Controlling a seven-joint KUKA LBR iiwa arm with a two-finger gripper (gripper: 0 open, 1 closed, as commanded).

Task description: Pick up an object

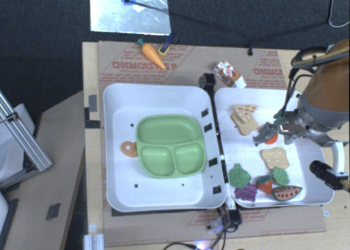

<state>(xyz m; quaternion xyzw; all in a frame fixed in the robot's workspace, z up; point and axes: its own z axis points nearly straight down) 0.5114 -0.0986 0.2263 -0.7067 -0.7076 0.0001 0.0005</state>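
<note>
My gripper (pixel 266 134) hangs over the middle of the right bin (pixel 227 101), reaching in from the right. Just below it lie an orange piece (pixel 271 140) and a slice of toast (pixel 275 158). A pizza wedge (pixel 244 113) and a tan biscuit (pixel 247 126) rest to its upper left. Along the bin's front edge sit a green leafy piece (pixel 239 175), purple grapes (pixel 246 192), a red-orange piece (pixel 264 184), a green textured piece (pixel 281 175) and a watermelon slice (pixel 286 192). Nothing shows between the fingers.
The left bin (pixel 117 112) holds a green divided plate (pixel 170 145) and a small pretzel (pixel 129 149). Behind the bins, a toy carrot (pixel 153 55) and a wrapped snack (pixel 228 74) lie on the cardboard. A foil sheet (pixel 129 3) lies farther back.
</note>
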